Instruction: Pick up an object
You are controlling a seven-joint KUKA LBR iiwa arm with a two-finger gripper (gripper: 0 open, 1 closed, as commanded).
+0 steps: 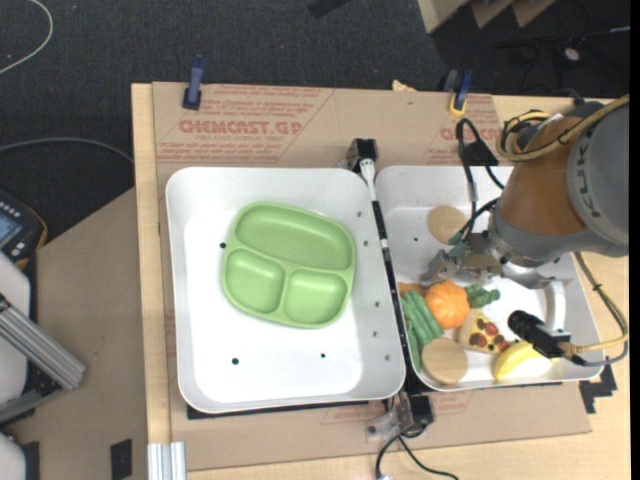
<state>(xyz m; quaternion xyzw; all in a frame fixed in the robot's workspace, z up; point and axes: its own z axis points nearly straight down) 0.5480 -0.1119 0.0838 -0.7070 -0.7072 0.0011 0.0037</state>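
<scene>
The right bin [400, 193] holds several toy foods. An orange round fruit [447, 304] lies near its middle, with green bean pods [419, 317] to its left and a small green piece [485, 294] to its right. A tan disc [446, 222] lies further back. Another tan disc [445, 362], a pizza slice [484, 334] and a yellow fruit [520, 361] lie along the front. My gripper [458, 263] hangs low in this bin, just behind the orange fruit and in front of the far tan disc. Nothing shows in its grasp.
The left bin [190, 298] bears a green divided plate [290, 264]. A black rail [380, 238] runs between the two bins. The arm's orange band [540, 183] and cables hang over the right bin's back right.
</scene>
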